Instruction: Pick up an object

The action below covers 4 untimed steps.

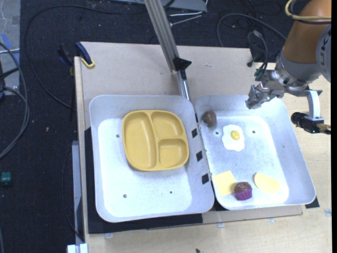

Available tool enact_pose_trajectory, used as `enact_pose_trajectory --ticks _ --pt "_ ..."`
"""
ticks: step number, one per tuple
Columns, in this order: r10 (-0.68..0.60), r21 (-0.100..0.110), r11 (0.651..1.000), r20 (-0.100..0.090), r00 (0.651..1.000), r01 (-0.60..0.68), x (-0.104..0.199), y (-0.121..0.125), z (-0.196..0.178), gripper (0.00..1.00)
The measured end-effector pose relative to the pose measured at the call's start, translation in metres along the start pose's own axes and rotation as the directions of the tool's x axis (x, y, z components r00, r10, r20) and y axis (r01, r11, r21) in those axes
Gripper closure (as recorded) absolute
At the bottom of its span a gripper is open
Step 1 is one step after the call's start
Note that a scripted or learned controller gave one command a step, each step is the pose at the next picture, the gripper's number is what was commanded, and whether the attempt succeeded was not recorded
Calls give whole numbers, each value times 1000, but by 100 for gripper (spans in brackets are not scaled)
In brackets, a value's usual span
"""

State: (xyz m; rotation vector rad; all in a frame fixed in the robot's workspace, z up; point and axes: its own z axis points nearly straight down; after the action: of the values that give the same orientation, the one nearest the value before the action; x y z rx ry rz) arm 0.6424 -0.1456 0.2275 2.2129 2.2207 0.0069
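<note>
In the right bin point(287, 157) lie a brown lump point(209, 118) at the back left, a fried egg point(233, 137) near the middle, a yellow cheese square point(225, 183), a purple-and-brown cupcake-like piece point(243, 191) and a yellow oval slice point(266, 183) at the front. My gripper point(255, 99) hangs over the bin's back right corner, well right of the egg and above the floor. Nothing shows between its fingers.
The left bin point(105, 188) holds a yellow divided plate point(155, 139). A slanted metal pole point(163, 28) runs from the top of the view to the gap between the bins. Cables lie on the dark floor around the bench.
</note>
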Motion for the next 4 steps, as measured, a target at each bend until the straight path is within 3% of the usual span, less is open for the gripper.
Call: enact_pose_trajectory --ticks 1,3,4 --pt "1 3 1000 0 1000 -1 0 1 -39 100" --pt "-4 10 1000 -3 1000 4 106 -29 -12 100" --pt "-3 10 1000 -3 1000 3 159 -43 -19 100"
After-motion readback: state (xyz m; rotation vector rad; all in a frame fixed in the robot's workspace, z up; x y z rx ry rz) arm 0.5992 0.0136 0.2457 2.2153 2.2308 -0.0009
